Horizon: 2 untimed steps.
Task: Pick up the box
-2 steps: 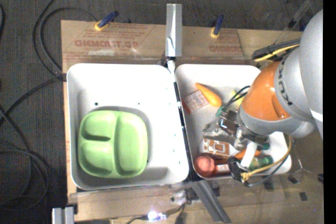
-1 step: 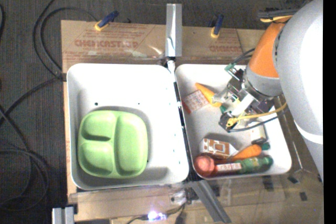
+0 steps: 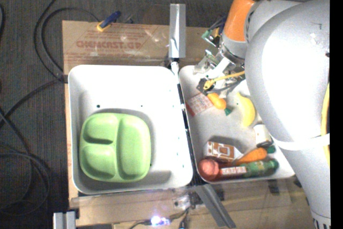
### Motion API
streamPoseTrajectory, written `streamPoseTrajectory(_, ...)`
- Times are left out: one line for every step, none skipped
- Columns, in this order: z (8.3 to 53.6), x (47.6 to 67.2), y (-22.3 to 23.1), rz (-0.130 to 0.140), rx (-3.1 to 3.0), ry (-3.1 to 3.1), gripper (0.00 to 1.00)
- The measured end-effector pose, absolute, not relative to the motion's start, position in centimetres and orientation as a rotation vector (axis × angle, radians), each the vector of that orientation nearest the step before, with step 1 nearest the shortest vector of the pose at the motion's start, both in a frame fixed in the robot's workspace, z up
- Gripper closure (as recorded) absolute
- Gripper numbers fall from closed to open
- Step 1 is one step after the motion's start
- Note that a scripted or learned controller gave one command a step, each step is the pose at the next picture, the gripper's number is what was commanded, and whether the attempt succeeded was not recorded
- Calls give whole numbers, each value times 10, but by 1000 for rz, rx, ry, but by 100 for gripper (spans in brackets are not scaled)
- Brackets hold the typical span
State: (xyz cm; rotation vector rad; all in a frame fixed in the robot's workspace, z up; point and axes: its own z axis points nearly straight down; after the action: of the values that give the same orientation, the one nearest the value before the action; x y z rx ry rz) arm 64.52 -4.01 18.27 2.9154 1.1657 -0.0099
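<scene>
From my remote seat: nearest the camera, the right bin [image 3: 187, 115] is where all the clutter sits, so that's where the hand has to work. Along its front wall lie a red apple [image 3: 209, 168], a dark green bottle-ish thing with a red label [image 3: 252, 168] and a carrot [image 3: 251, 155]. The box [image 3: 222, 150] sits just behind them, small, brown and white cardboard, flat-sided (easy shape, tight neighbours). Further back there's a banana [image 3: 246, 110], smooth and curved. The left bin [image 3: 96, 78] holds a glossy green divided tray [image 3: 115, 146]. At the far end the hand [image 3: 214, 75] hangs over the bin's back corner, well apart from the box. I can't tell if it's clenched or released.
</scene>
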Motion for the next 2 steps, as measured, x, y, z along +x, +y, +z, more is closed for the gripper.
streamPoseTrajectory(210,540,-28,-11,2907,1190,0)
streamPoseTrajectory(218,539,-28,-20,2907,1192,100)
